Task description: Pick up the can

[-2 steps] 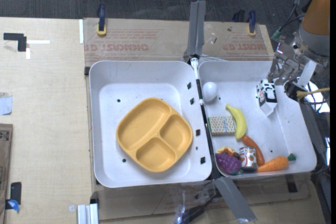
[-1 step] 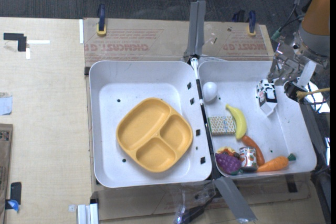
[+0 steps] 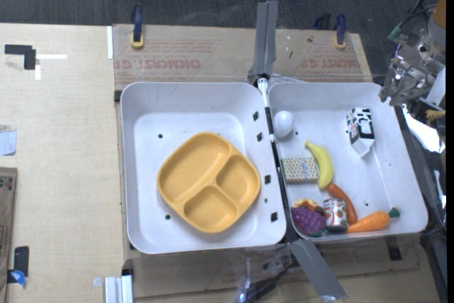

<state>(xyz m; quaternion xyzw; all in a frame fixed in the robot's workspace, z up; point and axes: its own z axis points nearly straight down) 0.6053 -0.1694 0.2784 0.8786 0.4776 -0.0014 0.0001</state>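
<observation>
— Can [image 3: 335,213]? One of them, standing upright near the front wall of the right bin [image 3: 386,174], at about six o'clock in that bin.

— Start from the left, though. What's there?

— Left bin [image 3: 142,174]: one yellow divided plate [image 3: 208,182] with three compartments, lying near the middle. Nothing on it.

— And the right bin, moving across?

— One white ball [image 3: 284,123] at eleven o'clock, close to the dividing wall. Below it one small speckled block [image 3: 299,169], with one banana [image 3: 321,163] just beside it on its three o'clock side. At seven o'clock, one bunch of purple grapes [image 3: 307,216] touching the can's left. One red sausage-like piece [image 3: 342,200] curves behind the can at its one o'clock. One carrot [image 3: 372,221] lies at its three o'clock, tip toward it. One black-and-white carton [image 3: 360,130] sits at one o'clock in the bin.

— The gripper [image 3: 401,87]?

— Outside the right bin's far right corner, well apart from the can. Whether it is spread or closed, I cannot tell.
</observation>
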